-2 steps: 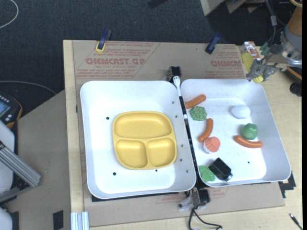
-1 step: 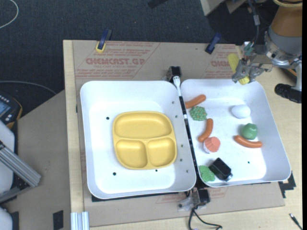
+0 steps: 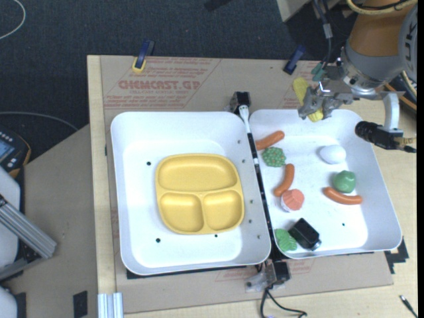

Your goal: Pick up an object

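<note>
My gripper point(image 3: 313, 113) hangs over the far edge of the right bin point(image 3: 377, 177), and a small yellow object point(image 3: 317, 116) shows between its fingertips. More yellow point(image 3: 301, 88) shows just behind the fingers. Lying in the right bin are an orange sausage point(image 3: 269, 139), a green broccoli piece point(image 3: 273, 156), a second sausage point(image 3: 286, 179), a pink round piece point(image 3: 292, 199), a white egg point(image 3: 332, 154), a green round piece point(image 3: 344, 179), a third sausage point(image 3: 343, 196), a black block point(image 3: 305, 233) and a green piece point(image 3: 285, 240).
The left bin point(image 3: 132, 144) holds a yellow divided plate point(image 3: 199, 192). Black clips point(image 3: 241, 102) sit along the seam between the bins. The arm's black side part point(image 3: 374, 132) overhangs the right bin's far right corner.
</note>
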Controlling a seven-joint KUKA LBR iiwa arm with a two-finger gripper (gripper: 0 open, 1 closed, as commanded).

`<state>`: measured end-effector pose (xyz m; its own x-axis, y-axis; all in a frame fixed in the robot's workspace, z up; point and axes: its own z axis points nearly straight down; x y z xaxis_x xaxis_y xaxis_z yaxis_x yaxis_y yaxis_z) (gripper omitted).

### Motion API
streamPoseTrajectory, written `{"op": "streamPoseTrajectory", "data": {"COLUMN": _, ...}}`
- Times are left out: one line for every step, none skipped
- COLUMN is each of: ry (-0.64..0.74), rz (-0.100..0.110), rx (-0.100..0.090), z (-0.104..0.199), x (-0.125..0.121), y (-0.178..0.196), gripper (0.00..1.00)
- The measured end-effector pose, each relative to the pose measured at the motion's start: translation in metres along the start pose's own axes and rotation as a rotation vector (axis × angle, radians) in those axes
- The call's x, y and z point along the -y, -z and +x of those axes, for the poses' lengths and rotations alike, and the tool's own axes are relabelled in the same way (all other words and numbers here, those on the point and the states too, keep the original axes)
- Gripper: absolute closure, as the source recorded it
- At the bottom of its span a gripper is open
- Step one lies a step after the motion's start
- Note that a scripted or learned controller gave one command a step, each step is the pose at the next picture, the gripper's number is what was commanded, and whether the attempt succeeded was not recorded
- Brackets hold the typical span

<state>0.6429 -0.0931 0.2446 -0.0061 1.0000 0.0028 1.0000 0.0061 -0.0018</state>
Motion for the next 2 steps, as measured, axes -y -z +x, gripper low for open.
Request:
{"op": "streamPoseTrajectory", "data": {"ry": -0.001, "rz": 0.002, "rx": 0.001, "z": 0.060, "x": 0.015, "y": -0.011, "gripper": 1.00}}
{"op": "streamPoseTrajectory", "data": {"ry": 0.000, "rz": 0.002, "rx": 0.000, "z": 0.121, "x": 0.032, "y": -0.009, "gripper": 1.00}}
